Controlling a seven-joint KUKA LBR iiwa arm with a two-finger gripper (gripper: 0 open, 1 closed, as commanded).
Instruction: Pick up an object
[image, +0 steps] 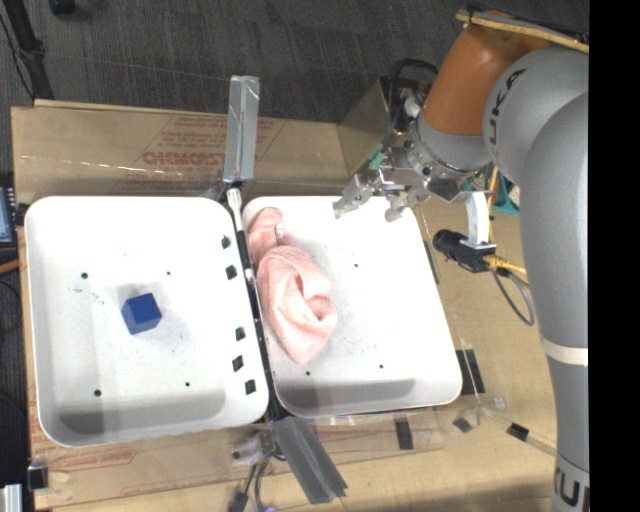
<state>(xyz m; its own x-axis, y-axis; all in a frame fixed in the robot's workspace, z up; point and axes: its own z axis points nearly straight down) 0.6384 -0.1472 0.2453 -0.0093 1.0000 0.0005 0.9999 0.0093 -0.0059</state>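
Up at the far edge of the right bin (440, 330), the gripper (372, 201) hangs with its two fingers (347, 203) spread apart, nothing between them and nothing touching them. One pink cloth (292, 292) lies crumpled in that bin, tight along its left wall, well apart from the gripper; its long axis runs from the far end toward the near end, with the wider bunched part nearer. One blue cube (142, 312) sits in the left bin (50, 330), left of centre, its edges turned slightly askew to the bin walls. Two white bins stand side by side on brown cardboard (120, 145).
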